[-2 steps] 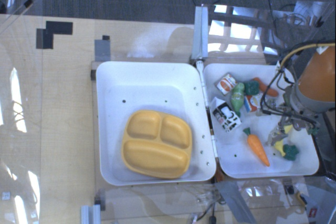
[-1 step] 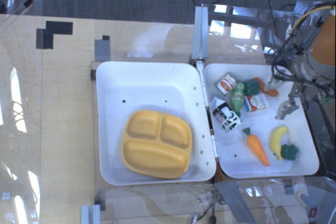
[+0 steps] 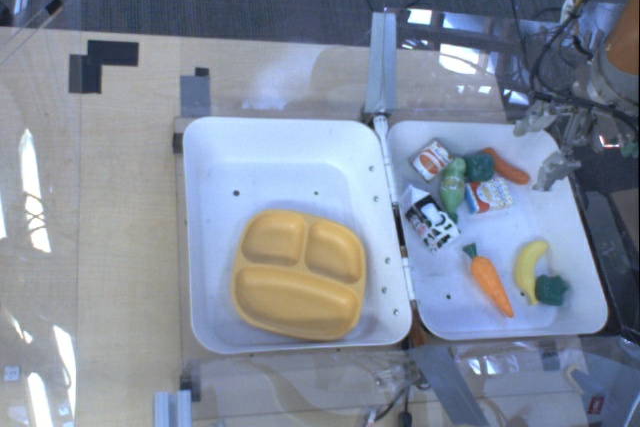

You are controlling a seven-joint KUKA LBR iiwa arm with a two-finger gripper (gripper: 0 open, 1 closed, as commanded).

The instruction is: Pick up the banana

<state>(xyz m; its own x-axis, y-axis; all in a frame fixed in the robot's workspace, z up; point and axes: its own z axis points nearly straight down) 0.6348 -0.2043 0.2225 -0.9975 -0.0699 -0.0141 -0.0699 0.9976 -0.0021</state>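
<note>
The yellow banana (image 3: 530, 265) lies in the right bin (image 3: 590, 315), near its right wall, with a small green broccoli (image 3: 551, 290) touching its lower end. My gripper (image 3: 542, 147) hangs over the bin's upper right corner, well above and behind the banana. Its two fingers stand apart, so it is open, and nothing is between them.
Left of the banana lies an orange carrot (image 3: 489, 282). Further back are a second carrot (image 3: 507, 170), a green item (image 3: 453, 183), a small can (image 3: 432, 159), a red-white carton (image 3: 490, 197) and a black-white carton (image 3: 432, 221). The left bin (image 3: 210, 215) holds a yellow divided tray (image 3: 300, 273).
</note>
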